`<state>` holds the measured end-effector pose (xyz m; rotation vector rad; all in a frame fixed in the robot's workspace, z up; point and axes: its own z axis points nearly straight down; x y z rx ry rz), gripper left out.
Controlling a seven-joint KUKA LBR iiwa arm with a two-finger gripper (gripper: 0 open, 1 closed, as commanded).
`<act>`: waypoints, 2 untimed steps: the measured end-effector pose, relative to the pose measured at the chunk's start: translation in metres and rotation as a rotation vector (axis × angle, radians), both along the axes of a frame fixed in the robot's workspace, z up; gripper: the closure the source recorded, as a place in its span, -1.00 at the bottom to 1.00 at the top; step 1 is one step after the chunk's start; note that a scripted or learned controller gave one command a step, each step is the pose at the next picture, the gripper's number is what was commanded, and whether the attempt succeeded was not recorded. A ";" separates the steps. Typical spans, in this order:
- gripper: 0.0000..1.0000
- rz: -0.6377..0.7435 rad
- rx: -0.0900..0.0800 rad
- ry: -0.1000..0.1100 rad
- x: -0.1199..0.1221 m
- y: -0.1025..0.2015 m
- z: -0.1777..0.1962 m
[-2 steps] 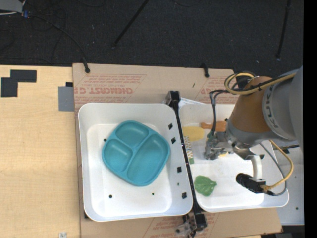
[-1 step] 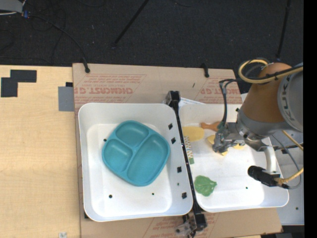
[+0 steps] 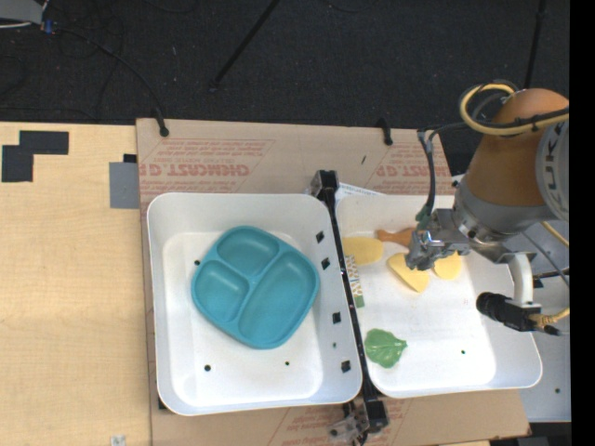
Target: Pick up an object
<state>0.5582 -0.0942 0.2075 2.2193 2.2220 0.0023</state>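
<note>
Green leaf-shaped soft piece (image 3: 384,347), flat on floor of right-hand white bin (image 3: 465,365), nearest the front. Teal plastic divided plate (image 3: 256,285), resting in left-hand white bin (image 3: 177,249). Pale yellow flat pieces (image 3: 409,275) mid-bin on the right, directly under two-finger gripper (image 3: 423,254). Finger state: cannot tell, tips hidden against the yellow. Orange-brown stick-like piece (image 3: 392,237) just behind.

Teal divided plate (image 3: 256,286) flat, centered in left bin; right bin: pale yellow piece (image 3: 363,250) at 10 o'clock, yellow heart-like piece (image 3: 410,275) near center touching another yellow piece (image 3: 449,268), green leaf-shaped item (image 3: 384,347) at 7 o'clock.
</note>
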 end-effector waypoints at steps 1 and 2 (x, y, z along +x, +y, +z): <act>1.00 0.000 -0.001 -0.001 0.001 -0.001 0.053; 1.00 0.003 0.001 0.005 0.020 0.051 0.036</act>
